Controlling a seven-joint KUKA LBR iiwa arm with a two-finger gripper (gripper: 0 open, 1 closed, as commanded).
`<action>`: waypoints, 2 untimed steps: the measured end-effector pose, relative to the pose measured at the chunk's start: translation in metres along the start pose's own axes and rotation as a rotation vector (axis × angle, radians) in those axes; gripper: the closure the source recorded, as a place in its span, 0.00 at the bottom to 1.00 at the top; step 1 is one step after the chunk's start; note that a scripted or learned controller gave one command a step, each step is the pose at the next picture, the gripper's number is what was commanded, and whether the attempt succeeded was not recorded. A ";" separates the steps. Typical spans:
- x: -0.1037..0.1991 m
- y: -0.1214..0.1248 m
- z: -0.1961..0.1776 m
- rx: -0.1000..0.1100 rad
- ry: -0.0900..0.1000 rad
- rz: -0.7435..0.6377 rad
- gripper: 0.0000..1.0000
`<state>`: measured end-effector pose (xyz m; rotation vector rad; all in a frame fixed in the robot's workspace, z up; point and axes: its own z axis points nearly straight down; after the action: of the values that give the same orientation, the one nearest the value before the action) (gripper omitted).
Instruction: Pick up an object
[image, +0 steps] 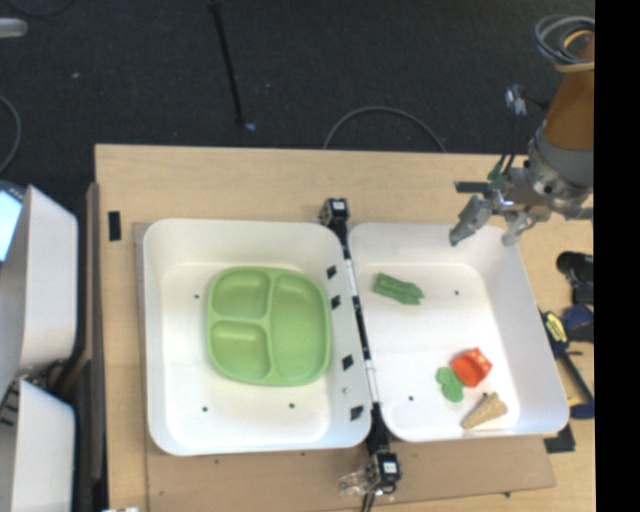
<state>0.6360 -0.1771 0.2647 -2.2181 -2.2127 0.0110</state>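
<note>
**A:** What is laid out here, and what is it made of?

**B:** A pale wooden table (300, 165) with a matte, grainy top carries two shallow white bins of smooth plastic with rounded corners, joined along a middle seam by small black clips. The left bin (170, 330) holds a light green plate (268, 325), a rounded square of smooth plastic moulded into three compartments. It lies flat near the bin's centre.

**A:** And the right bin (420, 270)?

**B:** Four small things. A dark green, lumpy, elongated piece (398, 290) lies alone toward the far side. Near the front corner sit an orange-red blocky piece (472, 367), a small bright green rounded piece (449, 384) touching it on the left, and a tan cone-shaped wedge (484, 410) just in front of them.

**A:** Where is the claw (492, 226)?

**B:** Above the far right corner of the right bin, at its rim, well apart from every object. Its two grey metal fingers are spread apart, with nothing between them. Above it the arm shows a grey wrist and an orange band (572, 112).

**A:** Any writing or labels?

**B:** None that can be read. Dark floor with thin black cables surrounds the table.
</note>
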 end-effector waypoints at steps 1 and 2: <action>0.000 0.002 -0.008 -0.013 -0.002 -0.003 0.00; -0.011 0.003 0.047 -0.008 -0.003 -0.001 0.00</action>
<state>0.6383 -0.1882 0.2181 -2.2221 -2.2198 0.0056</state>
